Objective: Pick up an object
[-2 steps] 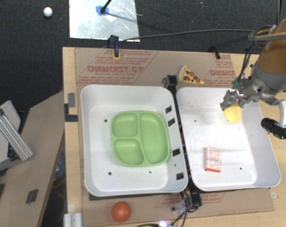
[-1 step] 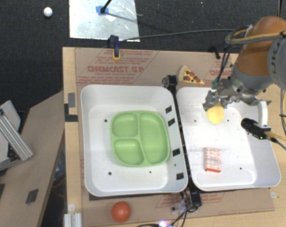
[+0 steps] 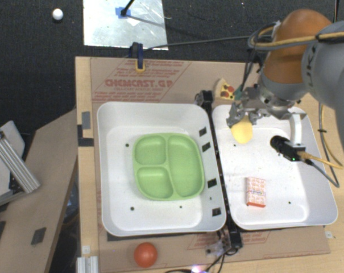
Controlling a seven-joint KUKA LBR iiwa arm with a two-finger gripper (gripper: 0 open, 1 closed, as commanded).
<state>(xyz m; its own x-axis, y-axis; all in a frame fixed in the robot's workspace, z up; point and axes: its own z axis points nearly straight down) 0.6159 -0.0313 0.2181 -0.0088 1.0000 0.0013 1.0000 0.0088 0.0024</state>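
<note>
The tool (image 3: pixel 244 116) hangs at the right bin's (image 3: pixel 322 209) eleven o'clock, touching a smooth, light, rounded, slippery yellow object (image 3: pixel 243 133); its grip state I cannot tell.

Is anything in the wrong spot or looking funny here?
Yes. An orange ball sits on the bench in front of the left bin, outside both bins. A pizza slice toy also lies outside, behind the right bin.
</note>
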